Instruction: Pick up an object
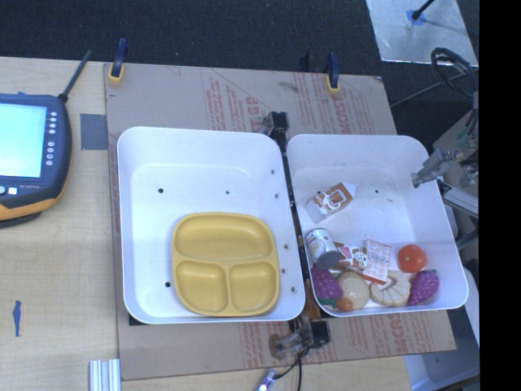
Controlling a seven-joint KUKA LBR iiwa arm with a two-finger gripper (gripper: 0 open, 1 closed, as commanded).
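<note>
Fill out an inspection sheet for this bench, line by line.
Surface: wooden bench under a brown cardboard sheet.
Job's things: right white bin holds a small brown-and-white carton, metal can, red tomato-like ball, purple grape bunches, packets.
Clutter: yellow three-compartment tray in left white bin.
Grippers: grey gripper at right bin's edge; jaws unclear.
Cables: black cable.
Surroundings: orange-rimmed pendant; clamps.

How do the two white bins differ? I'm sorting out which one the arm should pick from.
The left bin holds one yellow divided tray; the right bin holds many small items heaped at its near edge, including a red ball and a can. Both are shallow and white.
</note>
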